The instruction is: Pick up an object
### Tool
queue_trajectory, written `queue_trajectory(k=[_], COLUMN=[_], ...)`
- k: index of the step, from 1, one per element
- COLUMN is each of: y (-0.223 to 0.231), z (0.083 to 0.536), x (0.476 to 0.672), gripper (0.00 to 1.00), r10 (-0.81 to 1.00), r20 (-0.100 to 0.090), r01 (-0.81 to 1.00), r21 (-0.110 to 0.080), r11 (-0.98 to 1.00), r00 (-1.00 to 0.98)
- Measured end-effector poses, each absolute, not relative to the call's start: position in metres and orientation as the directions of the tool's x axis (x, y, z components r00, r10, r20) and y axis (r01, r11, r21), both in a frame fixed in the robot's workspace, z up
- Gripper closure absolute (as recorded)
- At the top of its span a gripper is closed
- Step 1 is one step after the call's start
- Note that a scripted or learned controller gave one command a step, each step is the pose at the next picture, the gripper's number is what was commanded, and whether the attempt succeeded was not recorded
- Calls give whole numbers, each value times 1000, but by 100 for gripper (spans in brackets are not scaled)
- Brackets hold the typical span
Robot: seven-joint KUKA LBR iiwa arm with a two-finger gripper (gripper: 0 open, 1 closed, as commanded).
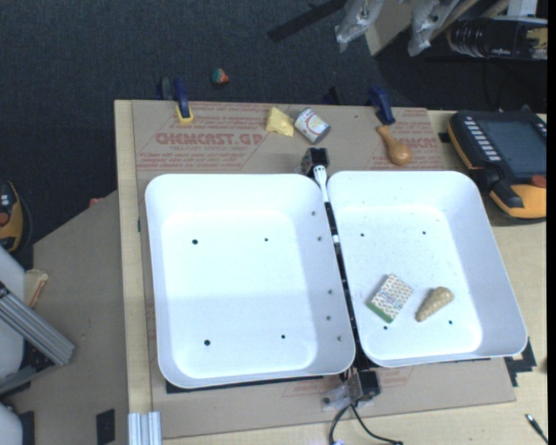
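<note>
The right bin (460, 209) holds two things near its front. One is a small flat packet (390, 297) with a speckled pattern and a green edge. Just right of it lies a tan cone-shaped piece (433, 303). The left bin (174, 209) shows bare white floor. My gripper (387, 28) hangs high at the top edge of the view, far behind the bins. Its two pale fingers (351, 24) are spread apart, open, with nothing between them.
On the board behind the bins lie a yellow wedge (279, 122), a small box (312, 125) and an orange-brown wooden piece (396, 148). Blue clamps (182, 97) hold the board's back edge. A teach pendant (508, 156) rests at the right.
</note>
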State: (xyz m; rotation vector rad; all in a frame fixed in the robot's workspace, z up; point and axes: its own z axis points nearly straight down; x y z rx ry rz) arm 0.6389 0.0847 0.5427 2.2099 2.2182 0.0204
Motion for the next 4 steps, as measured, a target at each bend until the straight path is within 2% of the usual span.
queue_trajectory(k=[1,2,3,4], y=[129,175,182,210], z=[468,349,498,437], x=[600,576,589,547], gripper=[0,0,0,0], r10=[1000,1000,1000,1000], r20=[-1,-2,6,-1], r01=[1000,1000,1000,1000], r21=[-10,-16,19,-9], r11=[5,5,2,4], r00=[-5,-5,-2,-4])
